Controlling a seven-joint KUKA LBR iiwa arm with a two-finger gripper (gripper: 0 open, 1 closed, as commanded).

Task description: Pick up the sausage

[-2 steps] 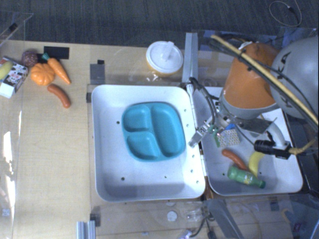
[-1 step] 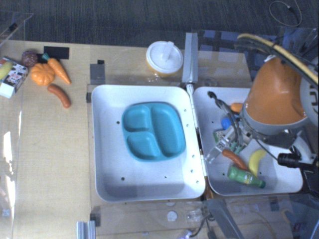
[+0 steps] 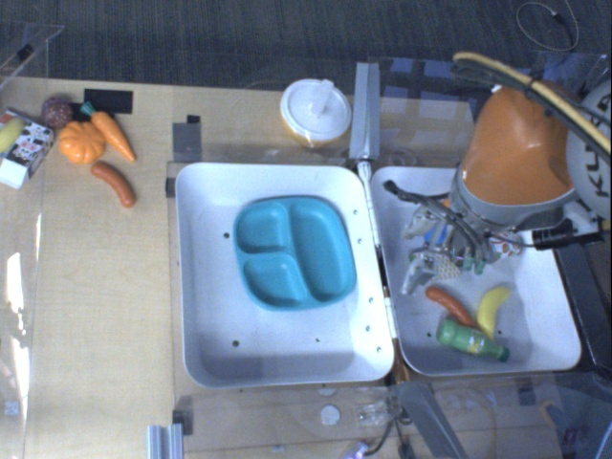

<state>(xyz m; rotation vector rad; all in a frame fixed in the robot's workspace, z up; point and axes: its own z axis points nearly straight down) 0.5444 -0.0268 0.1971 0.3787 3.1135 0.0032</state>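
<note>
Green bottle (image 3: 471,340) up front, sausage (image 3: 449,304) just behind. Pincer (image 3: 417,277) hovering beside sausage, open, gripping nothing — approach step. Next: shift over, drop, close.

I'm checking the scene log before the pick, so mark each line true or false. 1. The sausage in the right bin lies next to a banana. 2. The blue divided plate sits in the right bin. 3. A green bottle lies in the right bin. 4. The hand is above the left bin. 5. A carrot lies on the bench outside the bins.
1. True: the sausage lies just left of the banana in the right bin.
2. False: the blue plate sits in the left bin.
3. True: the green bottle lies near that bin's front edge.
4. False: the hand is above the right bin.
5. True: the carrot lies on the bench, far left.
</note>
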